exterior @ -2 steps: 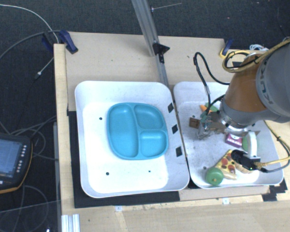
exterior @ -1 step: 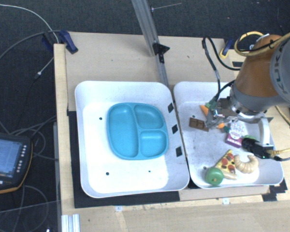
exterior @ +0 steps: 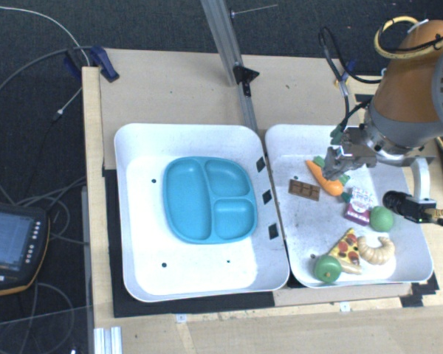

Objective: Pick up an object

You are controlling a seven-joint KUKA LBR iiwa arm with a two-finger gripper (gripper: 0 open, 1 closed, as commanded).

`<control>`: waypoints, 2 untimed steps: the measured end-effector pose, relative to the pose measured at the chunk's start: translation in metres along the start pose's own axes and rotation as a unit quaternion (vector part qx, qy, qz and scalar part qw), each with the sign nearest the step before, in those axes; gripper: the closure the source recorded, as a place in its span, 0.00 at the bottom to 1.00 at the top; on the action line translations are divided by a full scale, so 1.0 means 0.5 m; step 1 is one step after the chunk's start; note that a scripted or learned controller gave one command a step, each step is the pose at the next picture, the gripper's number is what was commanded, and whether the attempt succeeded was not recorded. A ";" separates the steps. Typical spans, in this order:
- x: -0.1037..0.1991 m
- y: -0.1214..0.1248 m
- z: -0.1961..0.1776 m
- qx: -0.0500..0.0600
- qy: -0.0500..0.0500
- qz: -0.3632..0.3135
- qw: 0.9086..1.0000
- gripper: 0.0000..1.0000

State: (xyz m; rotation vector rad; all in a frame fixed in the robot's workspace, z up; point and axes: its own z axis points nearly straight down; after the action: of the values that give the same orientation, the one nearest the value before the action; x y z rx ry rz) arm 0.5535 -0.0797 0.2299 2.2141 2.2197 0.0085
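Note:
The right bin (exterior: 295, 142) holds several toy foods. An orange carrot (exterior: 321, 181) with a green top lies near the bin's middle. My gripper (exterior: 340, 162) hangs right over the carrot's right, green end, touching or nearly touching it. Whether it grips the carrot is hidden by the wrist. A brown chocolate bar (exterior: 305, 189) lies just left of the carrot. A purple and white packet (exterior: 359, 203) and a green ball (exterior: 382, 218) sit to the gripper's lower right.
A pizza slice (exterior: 345, 248), a beige croissant (exterior: 376, 249) and a green apple (exterior: 327, 268) lie at the right bin's front. The left bin (exterior: 133, 198) holds a blue divided plate (exterior: 210, 199). A metal pole (exterior: 221, 28) slants over the back.

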 end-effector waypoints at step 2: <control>0.118 -0.001 -0.098 0.005 0.002 -0.002 1.000 1.00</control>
State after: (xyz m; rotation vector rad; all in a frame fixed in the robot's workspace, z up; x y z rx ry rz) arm 0.5525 -0.0204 0.2787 2.2162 2.2319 0.0011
